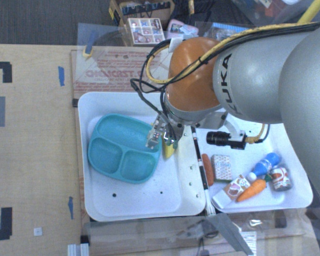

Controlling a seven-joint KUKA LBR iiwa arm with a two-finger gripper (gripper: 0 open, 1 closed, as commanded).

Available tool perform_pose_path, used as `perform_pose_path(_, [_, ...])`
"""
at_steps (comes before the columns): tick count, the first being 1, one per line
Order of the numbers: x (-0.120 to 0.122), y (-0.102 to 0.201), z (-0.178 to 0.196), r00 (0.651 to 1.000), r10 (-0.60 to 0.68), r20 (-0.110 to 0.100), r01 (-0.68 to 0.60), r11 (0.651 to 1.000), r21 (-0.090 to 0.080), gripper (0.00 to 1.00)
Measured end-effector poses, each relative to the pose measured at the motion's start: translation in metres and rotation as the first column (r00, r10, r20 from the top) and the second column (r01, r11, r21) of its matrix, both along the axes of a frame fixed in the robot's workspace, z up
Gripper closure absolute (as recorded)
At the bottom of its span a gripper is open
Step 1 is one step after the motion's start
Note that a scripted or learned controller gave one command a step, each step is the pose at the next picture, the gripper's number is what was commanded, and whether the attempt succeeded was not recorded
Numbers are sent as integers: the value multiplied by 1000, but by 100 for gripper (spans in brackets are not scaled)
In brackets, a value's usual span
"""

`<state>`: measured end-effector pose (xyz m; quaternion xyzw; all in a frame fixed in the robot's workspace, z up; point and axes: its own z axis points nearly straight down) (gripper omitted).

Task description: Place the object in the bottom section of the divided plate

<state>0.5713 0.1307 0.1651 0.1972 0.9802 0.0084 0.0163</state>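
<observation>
- Two white bins on bench; gripper hangs over left bin, at right edge of teal divided plate.
- Yellow object sits beneath the gripper; whether it is gripped, cannot tell.
- Open floor below the plate.
- Right bin holds carrot, blue bottle, can.
</observation>
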Motion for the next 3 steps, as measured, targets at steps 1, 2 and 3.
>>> perform_pose_path(1, [1,0,11,1000,-2,5,2,1000,2,100])
perform_pose_path(2, [1,0,11,1000,-2,5,2,1000,2,0])
perform_pose_path(3, [3,-1,21,1000,-3,11,3,1000,4,100])
